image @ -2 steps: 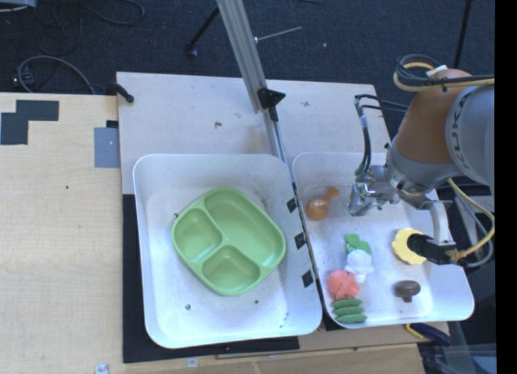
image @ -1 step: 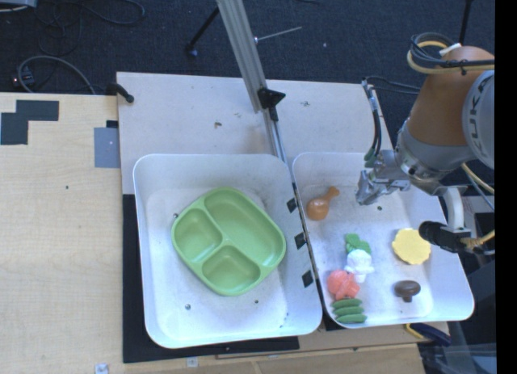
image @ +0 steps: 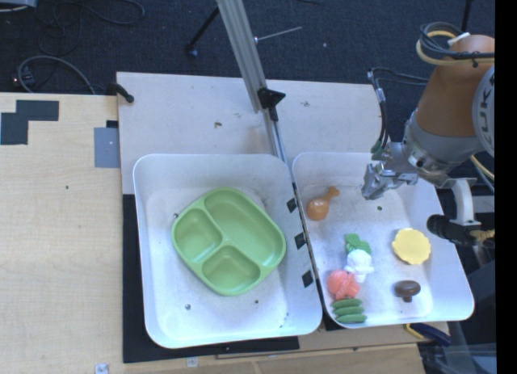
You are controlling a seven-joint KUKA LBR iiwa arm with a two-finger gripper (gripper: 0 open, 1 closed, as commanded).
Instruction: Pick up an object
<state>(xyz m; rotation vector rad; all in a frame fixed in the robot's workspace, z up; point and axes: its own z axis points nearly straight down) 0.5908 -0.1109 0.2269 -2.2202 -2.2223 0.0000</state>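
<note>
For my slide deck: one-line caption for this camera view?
Gripper hovers over right bin of toy foods; green tray sits in left bin.

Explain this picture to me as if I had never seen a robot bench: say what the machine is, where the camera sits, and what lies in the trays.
One camera looks down at a slant on a bench with two shallow white bins. The grey machine with the orange band is a robot arm reaching in from the right; its gripper hangs over the right bin, and I see nothing held in it. The left bin holds a green divided plate. The right bin holds small toy foods: an orange piece, a yellow piece, a brown mushroom-like piece, a red piece, a green and white piece and a green pod.
</note>
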